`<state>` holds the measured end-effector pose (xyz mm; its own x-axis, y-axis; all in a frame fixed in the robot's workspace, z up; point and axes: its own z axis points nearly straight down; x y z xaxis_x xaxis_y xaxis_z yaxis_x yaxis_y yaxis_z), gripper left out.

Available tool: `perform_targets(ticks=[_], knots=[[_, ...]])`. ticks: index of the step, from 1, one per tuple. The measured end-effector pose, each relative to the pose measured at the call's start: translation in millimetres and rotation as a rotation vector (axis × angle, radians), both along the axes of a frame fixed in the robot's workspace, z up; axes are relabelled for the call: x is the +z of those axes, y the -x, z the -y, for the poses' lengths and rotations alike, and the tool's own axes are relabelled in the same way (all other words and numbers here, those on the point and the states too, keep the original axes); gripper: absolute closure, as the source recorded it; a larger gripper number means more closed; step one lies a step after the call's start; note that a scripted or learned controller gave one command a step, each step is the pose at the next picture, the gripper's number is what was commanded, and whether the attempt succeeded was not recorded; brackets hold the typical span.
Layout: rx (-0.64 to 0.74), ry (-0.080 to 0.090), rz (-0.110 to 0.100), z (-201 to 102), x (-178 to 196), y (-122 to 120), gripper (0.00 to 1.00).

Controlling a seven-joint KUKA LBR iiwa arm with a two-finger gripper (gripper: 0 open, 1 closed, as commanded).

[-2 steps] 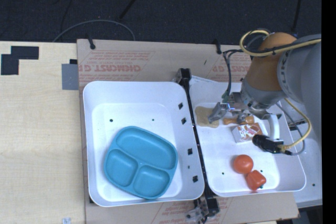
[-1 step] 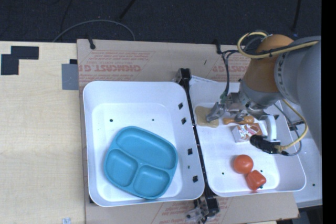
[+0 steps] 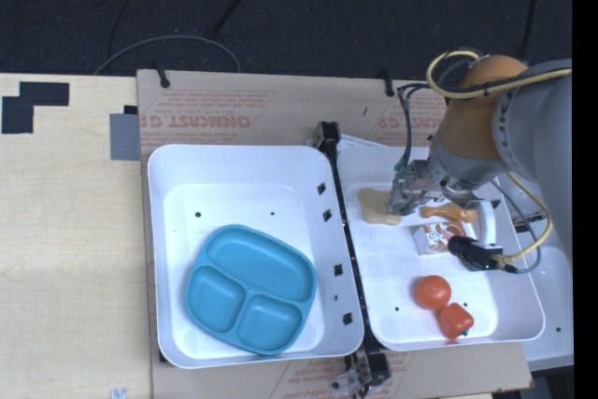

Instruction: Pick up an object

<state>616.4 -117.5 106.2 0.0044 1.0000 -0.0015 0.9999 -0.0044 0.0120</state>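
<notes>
My gripper is low in the right bin, at the right end of a flat tan piece that lies near the bin's left wall. It looks to be touching or just above that piece. Just right of the gripper lie an orange stick-like thing and a small white and orange carton. Towards the front of the same bin a red round fruit sits beside a smaller red item.
The left bin holds a blue divided plate in its front half. A black divider runs between the two bins. The grey arm with its orange band comes in from the right over the right bin's back corner.
</notes>
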Motion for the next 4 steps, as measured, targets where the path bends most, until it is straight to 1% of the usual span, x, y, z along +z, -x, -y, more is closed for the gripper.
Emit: perform_targets(ticks=[1, 2, 3, 4], knots=[[0.005, -0.001, -0.01, 6.4, 47.3, -7.8, 1.0], [0.005, -0.001, -0.008, 7.7, 100.2, -8.8, 1.0], [0.008, -0.004, -0.017, -44.6, 92.1, 6.6, 1.0], [0.009, -0.004, -0.018, -98.4, 87.3, 26.1, 1.0]])
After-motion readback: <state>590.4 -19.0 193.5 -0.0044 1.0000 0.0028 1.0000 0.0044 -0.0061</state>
